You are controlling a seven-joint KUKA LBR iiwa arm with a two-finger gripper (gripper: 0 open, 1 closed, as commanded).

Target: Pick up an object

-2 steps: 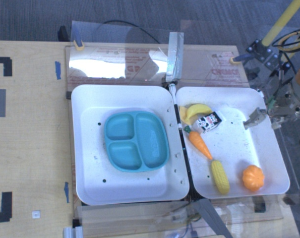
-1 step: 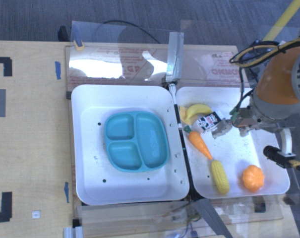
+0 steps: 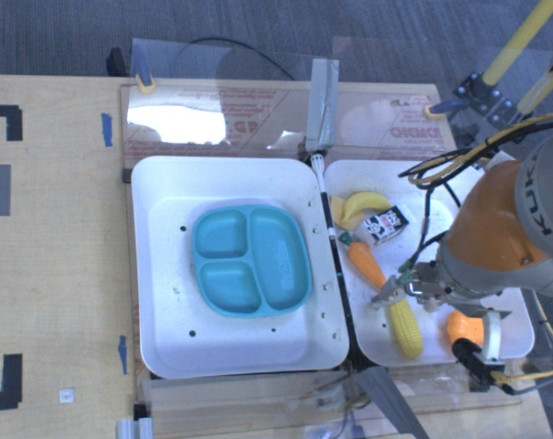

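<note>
I am hovering my gripper (image 3: 392,291) over the right bin (image 3: 523,341), just above the corn cob (image 3: 405,326) lying near its front edge, fingers spread and grasping nothing, so the pick is not yet done

In the right bin we see a banana (image 3: 360,206), a small black-and-white carton (image 3: 384,225), a carrot (image 3: 366,263) and a corn cob (image 3: 404,327) lying nearest.

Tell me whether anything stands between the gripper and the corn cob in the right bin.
Nothing visible does. The gripper hangs just above the upper end of the corn cob, with the carrot off to its upper left, apart from that path.
</note>
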